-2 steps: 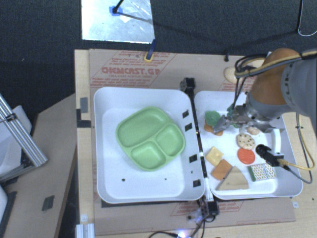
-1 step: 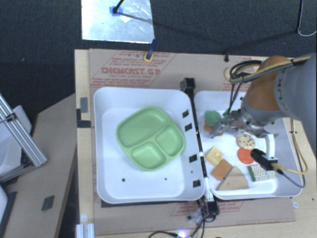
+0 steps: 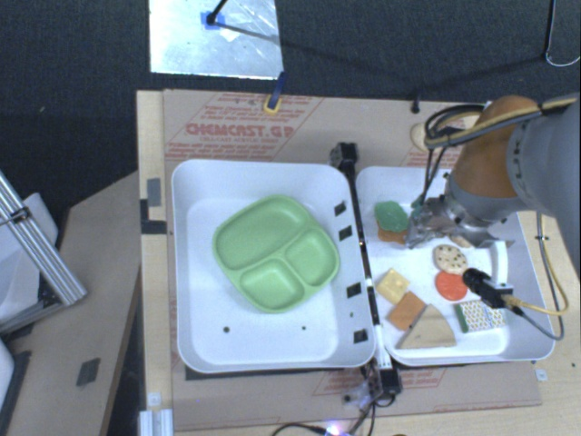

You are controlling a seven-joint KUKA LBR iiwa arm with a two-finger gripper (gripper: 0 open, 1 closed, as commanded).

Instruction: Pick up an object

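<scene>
Bins side by side on brown cardboard-covered bench (image 3: 236,121). Left white shallow bin (image 3: 195,243) carries a pale green three-compartment plastic plate (image 3: 275,252), sitting slightly turned, near the bin's middle. Right white shallow bin (image 3: 522,334) carries small toy food pieces: green rounded piece (image 3: 392,215) on top of an orange block (image 3: 391,235) at the upper left; speckled round cookie (image 3: 449,259); red-orange disc (image 3: 450,286) just below it; pale yellow cube (image 3: 393,285); orange-brown square (image 3: 406,311); tan wedge (image 3: 427,332) at the lower edge; green-and-white patterned block (image 3: 478,316) to the right. Grey arm (image 3: 522,166) with orange band reaches in from right. Gripper (image 3: 416,234) sits low in the right bin, just beside the green piece and orange block. Claw opening: cannot tell; no grasp is visible.
</scene>
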